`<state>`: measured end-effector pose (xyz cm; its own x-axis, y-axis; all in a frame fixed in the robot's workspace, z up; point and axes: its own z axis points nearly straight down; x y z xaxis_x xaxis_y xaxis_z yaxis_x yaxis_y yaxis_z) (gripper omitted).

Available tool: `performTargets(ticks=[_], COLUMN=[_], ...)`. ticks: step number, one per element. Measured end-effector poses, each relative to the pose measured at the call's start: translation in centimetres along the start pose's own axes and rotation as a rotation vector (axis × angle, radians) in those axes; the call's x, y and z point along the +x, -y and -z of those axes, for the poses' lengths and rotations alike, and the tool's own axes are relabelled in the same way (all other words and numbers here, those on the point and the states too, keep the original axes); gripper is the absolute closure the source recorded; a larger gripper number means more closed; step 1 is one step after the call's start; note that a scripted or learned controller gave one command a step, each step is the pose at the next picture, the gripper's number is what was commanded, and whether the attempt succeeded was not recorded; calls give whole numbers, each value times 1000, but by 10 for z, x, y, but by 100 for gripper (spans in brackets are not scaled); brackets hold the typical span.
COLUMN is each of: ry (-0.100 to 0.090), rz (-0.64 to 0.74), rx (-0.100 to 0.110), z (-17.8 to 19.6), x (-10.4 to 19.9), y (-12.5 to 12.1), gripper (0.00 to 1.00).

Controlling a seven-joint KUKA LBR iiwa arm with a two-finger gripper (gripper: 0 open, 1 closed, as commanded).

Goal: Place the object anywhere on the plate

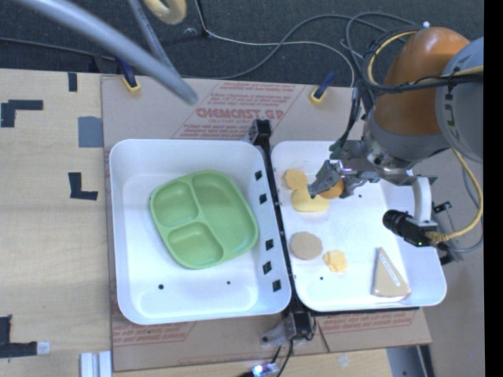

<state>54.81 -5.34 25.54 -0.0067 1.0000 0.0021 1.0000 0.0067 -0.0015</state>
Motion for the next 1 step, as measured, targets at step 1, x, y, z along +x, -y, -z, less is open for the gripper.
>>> performTargets(ticks=[1], ry=[1], rz=[0], rx=[2], z=[-13], x=[60], y=[12], gripper=[100])
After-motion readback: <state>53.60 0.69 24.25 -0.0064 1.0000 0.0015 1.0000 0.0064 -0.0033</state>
